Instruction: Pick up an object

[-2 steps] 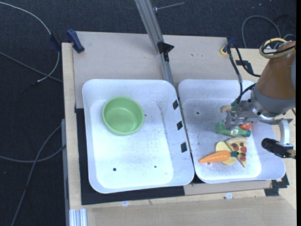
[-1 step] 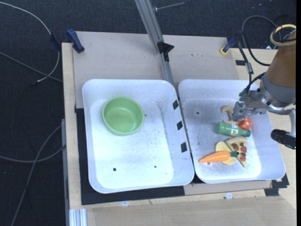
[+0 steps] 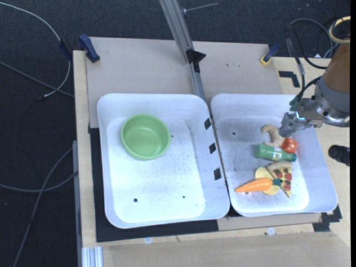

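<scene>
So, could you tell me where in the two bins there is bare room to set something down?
The left bin is bare in front of and right of the green bowl. The right bin is open along its left half. Its right half is crowded: carrot, green bottle, the gripper.

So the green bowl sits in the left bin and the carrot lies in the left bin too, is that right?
Not quite: the bowl is in the left bin, but the carrot lies in the right bin, as the camera view shows.

Glossy plastic green bowl (image 3: pixel 146 136) in a speckled, smooth white plastic bin (image 3: pixel 111 166).
</scene>
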